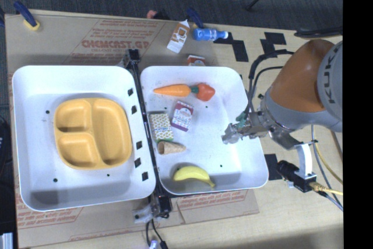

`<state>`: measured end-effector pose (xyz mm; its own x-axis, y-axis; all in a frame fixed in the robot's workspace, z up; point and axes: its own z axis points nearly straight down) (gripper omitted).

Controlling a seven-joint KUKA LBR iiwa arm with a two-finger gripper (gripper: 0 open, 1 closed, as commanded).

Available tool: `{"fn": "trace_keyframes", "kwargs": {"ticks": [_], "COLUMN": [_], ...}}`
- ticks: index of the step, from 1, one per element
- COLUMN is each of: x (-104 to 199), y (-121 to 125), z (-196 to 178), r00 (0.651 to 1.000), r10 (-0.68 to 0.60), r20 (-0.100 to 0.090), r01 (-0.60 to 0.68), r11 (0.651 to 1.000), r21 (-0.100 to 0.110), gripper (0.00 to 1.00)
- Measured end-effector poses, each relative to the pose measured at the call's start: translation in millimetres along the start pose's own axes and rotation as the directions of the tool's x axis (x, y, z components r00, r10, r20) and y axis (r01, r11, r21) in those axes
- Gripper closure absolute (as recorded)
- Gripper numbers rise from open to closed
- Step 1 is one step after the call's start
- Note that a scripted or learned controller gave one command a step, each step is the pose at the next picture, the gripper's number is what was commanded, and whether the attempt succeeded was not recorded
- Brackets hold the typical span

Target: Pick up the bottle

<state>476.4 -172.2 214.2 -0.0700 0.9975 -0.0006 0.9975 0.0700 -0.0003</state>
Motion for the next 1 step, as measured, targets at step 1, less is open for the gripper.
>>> {"fn": "trace_keyframes", "kwargs": {"ticks": [1], "x": [40.2], "y": [2.7], "z": [4.8], "r00": [0.98], "r10": [-0.201], "r20": [-0.003], "r01": [0.201], "r11": [0.98], "r21": [0.004], "gripper": [1.0]}}
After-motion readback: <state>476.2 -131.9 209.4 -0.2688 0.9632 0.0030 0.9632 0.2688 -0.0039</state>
